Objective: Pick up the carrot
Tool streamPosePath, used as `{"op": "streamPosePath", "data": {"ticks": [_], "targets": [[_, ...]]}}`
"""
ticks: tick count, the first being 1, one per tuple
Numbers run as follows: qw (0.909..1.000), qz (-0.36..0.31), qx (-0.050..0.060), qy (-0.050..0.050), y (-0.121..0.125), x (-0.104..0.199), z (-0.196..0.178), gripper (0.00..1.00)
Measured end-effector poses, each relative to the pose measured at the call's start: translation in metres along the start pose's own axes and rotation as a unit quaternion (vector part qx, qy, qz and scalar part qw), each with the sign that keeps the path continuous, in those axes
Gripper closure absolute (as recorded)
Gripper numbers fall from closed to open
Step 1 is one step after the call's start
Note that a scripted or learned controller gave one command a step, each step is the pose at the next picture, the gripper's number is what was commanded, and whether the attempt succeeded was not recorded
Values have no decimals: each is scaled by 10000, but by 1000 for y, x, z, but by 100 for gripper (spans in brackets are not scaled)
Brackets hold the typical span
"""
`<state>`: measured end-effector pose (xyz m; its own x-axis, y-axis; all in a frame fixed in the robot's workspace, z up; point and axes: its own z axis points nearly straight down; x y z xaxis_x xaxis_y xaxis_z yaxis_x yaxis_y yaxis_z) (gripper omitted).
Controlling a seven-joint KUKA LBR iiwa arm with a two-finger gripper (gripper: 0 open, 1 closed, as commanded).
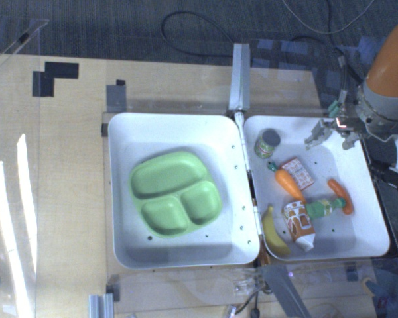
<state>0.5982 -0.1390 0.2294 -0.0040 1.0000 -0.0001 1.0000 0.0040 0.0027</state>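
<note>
**Hand open above right bin, carrot unheld**

We record 2 white bins side by side on the tabletop [66, 197]. The left bin [123, 244] holds 1 green tray [176, 193] with 3 compartments, lying near its middle.

The right bin [375, 234] holds the loose items. The carrot [288, 182] lies near the bin's centre, slanted, with its green end toward the upper left. It lies just beside the lower left edge of a small red-and-white card [298, 171]; we cannot tell whether they touch. A can [267, 143] stands upright in the upper left corner of this bin. A second, shorter orange piece [339, 194] lies to the right of the carrot, apart from it. A green bottle [326, 208] lies on its side below the carrot, next to a carton [298, 222]. A banana [272, 234] lies along the lower left wall.

The arm [393, 78] enters from the right, its orange band visible. The hand [331, 132] hangs over the upper right part of the right bin, fingers [316, 136] spread apart with nothing between them. It is well apart from the carrot.
</note>
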Motion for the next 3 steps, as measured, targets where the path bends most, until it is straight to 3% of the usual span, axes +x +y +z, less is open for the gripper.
{"op": "streamPosePath", "data": {"ticks": [1,2,3], "targets": [[9979,-641,3,2,-8,42,114,0],[9939,-1104,-57,-30,-11,31,139,0],[9937,-1116,-101,-21,-8,32,126,100]]}}
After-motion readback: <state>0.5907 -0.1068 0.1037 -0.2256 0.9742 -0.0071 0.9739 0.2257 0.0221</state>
